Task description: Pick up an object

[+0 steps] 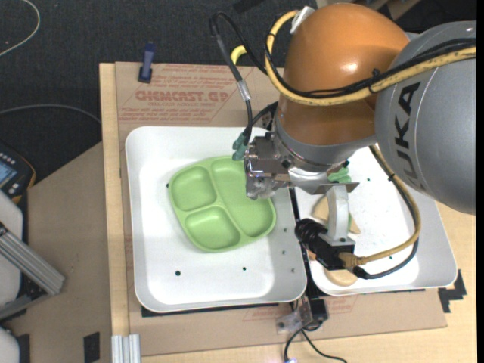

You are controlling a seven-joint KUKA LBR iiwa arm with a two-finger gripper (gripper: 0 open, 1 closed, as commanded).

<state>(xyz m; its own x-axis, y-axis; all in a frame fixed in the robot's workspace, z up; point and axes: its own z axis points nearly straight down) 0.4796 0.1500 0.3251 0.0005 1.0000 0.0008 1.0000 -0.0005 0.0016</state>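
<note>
Although the task names no particular object, a green plate (215, 206) is the only thing seen lying in the left bin (151, 203), and it is taken as the thing to be picked up. It is set flat on the bin's floor, near the middle and closer to the right wall than the left, with the bin's near corners well apart from it. It is divided into three shallow compartments by raised ridges.

The plate is judged to be moulded plastic: light, stiff, smooth and probably slippery, and not easily broken. Since it lies flat, little is offered from above except the raised rim and the dividing ridges. A hold would best be taken across the rim at the right edge, or across a ridge, and a pinch on so thin a lip could easily slip.

The gripper (259, 180) is seen over the plate's far right part, close to or on the rim. Whether contact is made cannot be told, and whether the gripper is released or clenched cannot be told either, as it is hidden under the wrist. Nothing is seen held.

Above it, the arm (340, 74) is spread over the right bin (386, 195), where a tan rounded thing (339, 278) is partly made out at the near edge.
</note>
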